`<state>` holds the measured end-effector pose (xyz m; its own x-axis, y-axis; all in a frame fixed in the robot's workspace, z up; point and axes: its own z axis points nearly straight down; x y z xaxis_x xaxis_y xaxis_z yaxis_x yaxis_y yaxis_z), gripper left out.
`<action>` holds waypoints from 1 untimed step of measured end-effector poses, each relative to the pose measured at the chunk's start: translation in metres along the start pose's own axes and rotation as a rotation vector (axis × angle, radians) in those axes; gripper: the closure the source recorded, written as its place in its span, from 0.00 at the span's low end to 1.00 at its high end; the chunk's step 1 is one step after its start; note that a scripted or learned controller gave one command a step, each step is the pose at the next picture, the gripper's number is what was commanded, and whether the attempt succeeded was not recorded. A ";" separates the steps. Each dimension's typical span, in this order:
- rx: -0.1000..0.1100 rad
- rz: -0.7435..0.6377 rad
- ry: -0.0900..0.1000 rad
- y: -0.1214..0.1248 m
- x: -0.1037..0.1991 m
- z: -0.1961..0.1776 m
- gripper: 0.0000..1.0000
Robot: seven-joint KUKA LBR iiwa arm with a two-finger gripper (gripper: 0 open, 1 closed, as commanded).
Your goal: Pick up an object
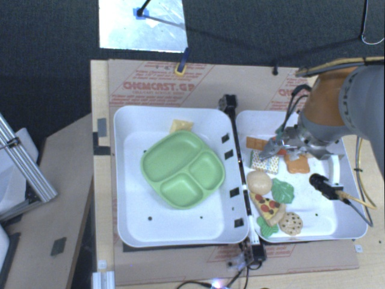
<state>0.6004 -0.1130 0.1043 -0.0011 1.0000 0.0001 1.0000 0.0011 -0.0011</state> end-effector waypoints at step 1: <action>-0.005 0.000 0.002 0.003 0.001 0.016 0.00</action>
<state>0.6032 -0.1124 0.0885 -0.0013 1.0000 0.0024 1.0000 0.0013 0.0041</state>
